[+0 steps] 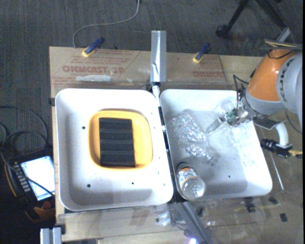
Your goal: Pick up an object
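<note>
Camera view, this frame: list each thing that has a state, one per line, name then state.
Yellow tray: lying flat in the left bin, black ridged insert seated in it.
Plastic bottle: on its side at the right bin's near-left corner.
Crumpled clear plastic: loose in the right bin.
Gripper: low over the right bin's far side.

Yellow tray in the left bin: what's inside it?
The yellow tray in the left bin holds a black ribbed block that covers most of its floor. Yellow rim shows all round it. Anything beneath the block is covered and cannot be seen.
</note>
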You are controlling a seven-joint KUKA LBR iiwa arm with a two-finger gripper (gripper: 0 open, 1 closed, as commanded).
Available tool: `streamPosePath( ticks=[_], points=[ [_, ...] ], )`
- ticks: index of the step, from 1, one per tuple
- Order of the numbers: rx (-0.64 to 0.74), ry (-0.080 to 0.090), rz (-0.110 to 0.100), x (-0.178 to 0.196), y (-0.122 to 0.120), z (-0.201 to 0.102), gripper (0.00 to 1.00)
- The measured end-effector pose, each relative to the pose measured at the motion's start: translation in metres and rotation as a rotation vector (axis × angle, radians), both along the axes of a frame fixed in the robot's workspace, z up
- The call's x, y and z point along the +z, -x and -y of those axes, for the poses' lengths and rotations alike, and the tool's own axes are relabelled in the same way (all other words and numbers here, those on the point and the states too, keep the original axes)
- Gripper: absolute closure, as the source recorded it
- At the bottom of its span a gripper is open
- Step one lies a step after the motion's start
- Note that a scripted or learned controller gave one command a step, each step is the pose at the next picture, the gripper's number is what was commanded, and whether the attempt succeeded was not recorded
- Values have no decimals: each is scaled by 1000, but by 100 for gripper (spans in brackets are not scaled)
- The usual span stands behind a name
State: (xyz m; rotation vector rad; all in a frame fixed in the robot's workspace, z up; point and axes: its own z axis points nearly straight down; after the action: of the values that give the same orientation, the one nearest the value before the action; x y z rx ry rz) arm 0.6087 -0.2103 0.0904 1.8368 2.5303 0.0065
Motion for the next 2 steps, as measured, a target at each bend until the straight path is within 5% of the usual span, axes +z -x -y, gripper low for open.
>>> streamPosePath(
  ticks=[1,2],
  points=[
    [-155,-3,-13,107,-9,13,0],
    [-55,-4,-15,115,49,-11,0]
  ],
)
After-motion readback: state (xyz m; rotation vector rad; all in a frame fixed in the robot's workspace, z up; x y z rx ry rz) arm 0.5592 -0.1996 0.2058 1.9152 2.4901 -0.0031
